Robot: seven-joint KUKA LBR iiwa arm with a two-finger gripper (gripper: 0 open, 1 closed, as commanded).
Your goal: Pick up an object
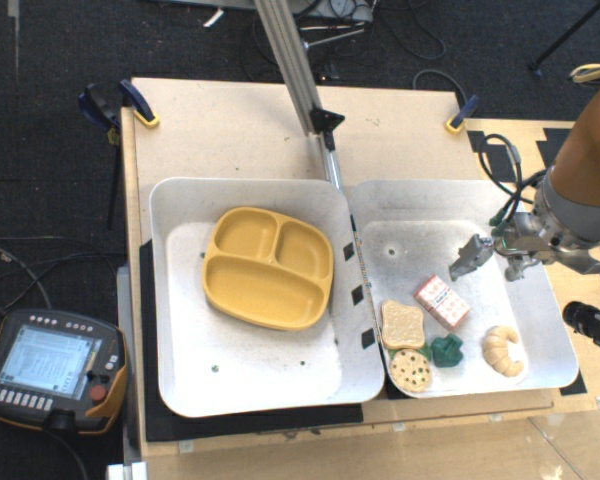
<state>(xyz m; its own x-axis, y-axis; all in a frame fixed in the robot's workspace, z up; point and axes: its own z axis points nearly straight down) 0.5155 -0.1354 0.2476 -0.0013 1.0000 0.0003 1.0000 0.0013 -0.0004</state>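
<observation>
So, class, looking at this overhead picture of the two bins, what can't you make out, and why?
- Arm: cut off by the camera view's right edge.
- Gripper: finger gap too small and blurred to judge.
- Small box: its print is too small to read.
- Green item: too small to identify.
- Pendant screen: too small to read.

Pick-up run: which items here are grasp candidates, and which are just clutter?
Candidates, all in the right bin beside the claw:
- small box
- bread slice
- cookie
- green piece
- croissant

Clutter:
- yellow divided tray, left bin
- teach pendant
- corner clamps
</observation>
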